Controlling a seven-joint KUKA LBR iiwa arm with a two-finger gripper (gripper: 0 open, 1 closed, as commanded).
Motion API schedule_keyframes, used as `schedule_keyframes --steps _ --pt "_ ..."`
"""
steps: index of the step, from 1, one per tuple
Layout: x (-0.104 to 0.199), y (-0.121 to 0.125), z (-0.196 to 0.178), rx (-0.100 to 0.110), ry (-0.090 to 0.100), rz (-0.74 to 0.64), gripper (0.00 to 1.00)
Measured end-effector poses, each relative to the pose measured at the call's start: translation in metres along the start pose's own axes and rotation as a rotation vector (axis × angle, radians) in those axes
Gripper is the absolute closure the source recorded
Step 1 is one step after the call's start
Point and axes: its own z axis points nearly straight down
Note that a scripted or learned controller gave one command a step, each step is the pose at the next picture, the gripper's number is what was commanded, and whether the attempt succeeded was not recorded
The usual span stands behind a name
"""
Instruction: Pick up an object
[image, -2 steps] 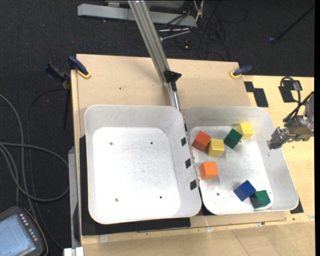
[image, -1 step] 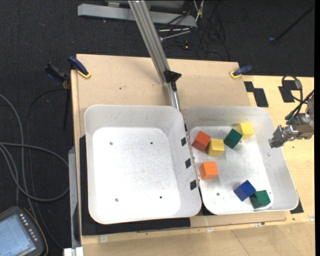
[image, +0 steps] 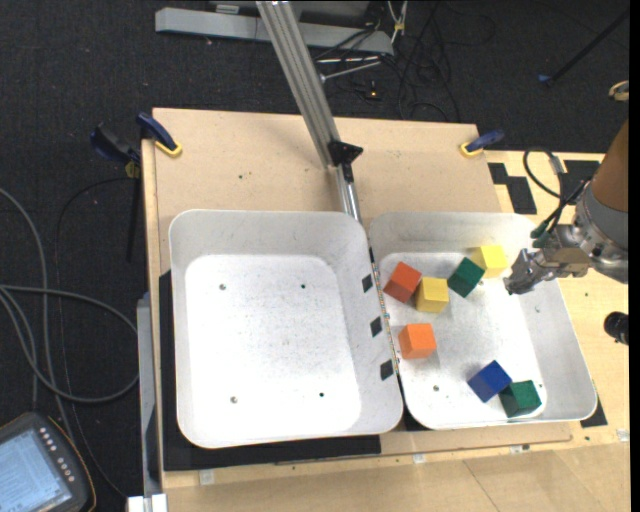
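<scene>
Nearest in the right bin (image: 560, 330): dark green cube (image: 521, 398) touching a blue cube (image: 489, 380). Then an orange cube (image: 417, 341), and further back more blocks. End effector (image: 521, 275) hovers over the right rim; can't tell its state.

We see the arm (image: 612, 205) as a thick, rounded grey body with an orange band above its wrist. Its lower segment is pale metallic grey. A black cable loops beside the wrist. The gripper (image: 520, 278) is a small, dark grey metal block narrowing to a darker tip.
</scene>
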Motion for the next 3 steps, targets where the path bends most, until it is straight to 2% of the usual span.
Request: schedule_keyframes --steps 1,2,3 --pt "0.056 0.023 -0.003 -0.002 0.001 -0.002 1.00" --pt "0.102 0.032 0.008 0.002 0.000 0.000 1.00" --pt "0.162 0.053 0.017 -0.001 0.001 -0.002 1.00"
